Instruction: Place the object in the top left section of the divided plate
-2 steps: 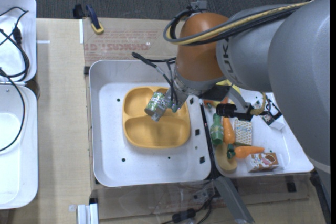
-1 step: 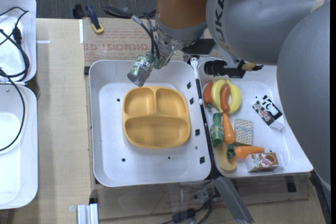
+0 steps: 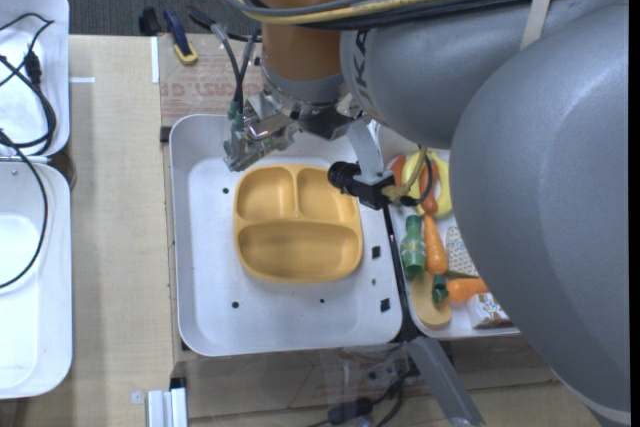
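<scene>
Pale wooden counter (image 3: 110, 215) carries a white bin (image 3: 200, 295); tool (image 3: 243, 147), grip state unclear, hovers just beyond the yellow divided plate (image 3: 297, 223)'s top-left section

Light wood-grain surface (image 3: 115, 205) carries two shallow white bins side by side. The left bin (image 3: 200, 315) sits squarely on it, its rim meeting the right bin (image 3: 470, 327) along a shared edge. A further white tray (image 3: 40, 355) rests at the surface's left end, with black cable (image 3: 30, 105) draped across it.
</scene>
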Controlling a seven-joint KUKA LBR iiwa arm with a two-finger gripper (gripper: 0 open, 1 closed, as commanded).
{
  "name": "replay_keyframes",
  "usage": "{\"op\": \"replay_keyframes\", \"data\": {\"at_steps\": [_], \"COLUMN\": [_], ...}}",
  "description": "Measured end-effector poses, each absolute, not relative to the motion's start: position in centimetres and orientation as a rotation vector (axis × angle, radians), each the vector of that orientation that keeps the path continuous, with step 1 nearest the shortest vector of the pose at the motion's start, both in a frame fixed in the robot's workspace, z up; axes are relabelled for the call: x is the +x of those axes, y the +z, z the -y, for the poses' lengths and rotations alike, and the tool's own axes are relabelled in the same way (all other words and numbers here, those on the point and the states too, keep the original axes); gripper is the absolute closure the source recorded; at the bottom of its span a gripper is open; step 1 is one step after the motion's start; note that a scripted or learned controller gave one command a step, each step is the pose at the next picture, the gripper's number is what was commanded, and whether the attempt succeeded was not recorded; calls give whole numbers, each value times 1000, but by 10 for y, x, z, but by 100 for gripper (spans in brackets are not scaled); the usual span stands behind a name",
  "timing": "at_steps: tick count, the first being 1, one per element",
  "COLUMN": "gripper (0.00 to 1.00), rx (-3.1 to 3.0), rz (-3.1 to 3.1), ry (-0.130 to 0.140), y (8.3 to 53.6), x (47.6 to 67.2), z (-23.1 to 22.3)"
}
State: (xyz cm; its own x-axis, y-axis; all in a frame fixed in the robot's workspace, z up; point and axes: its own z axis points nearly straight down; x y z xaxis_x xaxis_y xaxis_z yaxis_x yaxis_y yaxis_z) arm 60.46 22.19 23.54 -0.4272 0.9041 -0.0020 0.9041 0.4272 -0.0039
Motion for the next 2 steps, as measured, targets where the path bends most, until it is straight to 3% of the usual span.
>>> {"op": "replay_keyframes", "data": {"at_steps": [1, 2], "gripper": [100, 100], "rx": [-1396, -1348], "rz": [2827, 2826], "ry": [-26, -38], "y": [97, 97], "x": [551, 519], "z": [-223, -217]}}
